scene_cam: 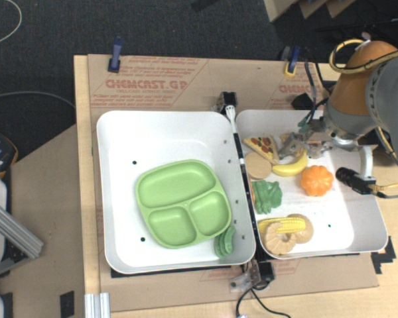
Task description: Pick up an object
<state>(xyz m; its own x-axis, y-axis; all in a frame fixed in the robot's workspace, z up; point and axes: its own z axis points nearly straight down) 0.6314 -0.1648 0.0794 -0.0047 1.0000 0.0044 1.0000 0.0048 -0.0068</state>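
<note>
My gripper hangs low over the far part of the right bin, reaching in from the right. Just below it lies a yellow banana, and a pizza slice lies to its left. An orange rests right of the banana. A tan round cookie, a green leafy piece and a corn cob on a tan ring-shaped bun fill the bin's left side. Nothing shows between the fingers.
The left bin holds a green divided plate and a small green piece at its near right corner. A black divider runs between the bins. Blue clamps hold the brown board at the back.
</note>
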